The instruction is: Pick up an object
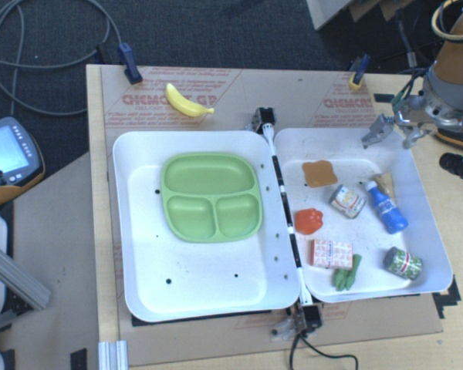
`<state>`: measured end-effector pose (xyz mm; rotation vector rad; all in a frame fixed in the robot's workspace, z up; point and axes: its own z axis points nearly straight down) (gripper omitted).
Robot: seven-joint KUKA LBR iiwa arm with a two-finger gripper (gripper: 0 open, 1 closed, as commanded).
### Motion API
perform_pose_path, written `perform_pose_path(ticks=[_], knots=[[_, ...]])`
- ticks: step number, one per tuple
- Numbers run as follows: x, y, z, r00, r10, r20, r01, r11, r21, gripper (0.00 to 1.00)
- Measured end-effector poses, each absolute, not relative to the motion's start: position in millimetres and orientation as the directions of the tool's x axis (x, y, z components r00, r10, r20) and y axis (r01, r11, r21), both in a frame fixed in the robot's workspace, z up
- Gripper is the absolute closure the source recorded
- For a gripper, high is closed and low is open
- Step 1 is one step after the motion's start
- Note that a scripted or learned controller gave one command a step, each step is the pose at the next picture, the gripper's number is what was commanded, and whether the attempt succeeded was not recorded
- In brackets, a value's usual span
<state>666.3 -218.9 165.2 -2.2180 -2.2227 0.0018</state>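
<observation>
Bench (100, 206) topped with a printed cardboard sheet, sitting over dark carpet; a grey cable (38, 21) loops on the floor at upper left, and a handheld pendant with a lit screen (8, 154) sits at far left. Two blue clamps (129, 62) pin the sheet's far edge. A yellow banana (187, 102) lies on the cardboard just beyond the left bin (139, 268). That bin carries a green three-compartment plate (212, 195), nothing on it. The right bin (428, 237) touches the left along a black hinge-like seam and carries the loose objects: a brown flat square piece (319, 173) near the far side, a small silver-wrapped packet (347, 201) beside it, a blue bottle (386, 208) lying on its side with a tan brush-like item (384, 184) touching its upper end, a red-orange lump (309, 221) near the seam, a pink-and-white patterned box (330, 253) with green pods (346, 274) just beside it, and a green-and-red can (403, 263) lying on its side near the right wall. The arm enters at upper right, orange band (452, 64) above the wrist; the tool (392, 132) hangs over the far right corner of the right bin, apart from every object, fingers spread open with nothing between them.
</observation>
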Motion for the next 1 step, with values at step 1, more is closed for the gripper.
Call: perform_pose_path(ticks=[1], knots=[[620.4, -217.7, 83.1, -0.004, 1.0, 0.011, 1.0, 0.004, -0.004, 0.0]])
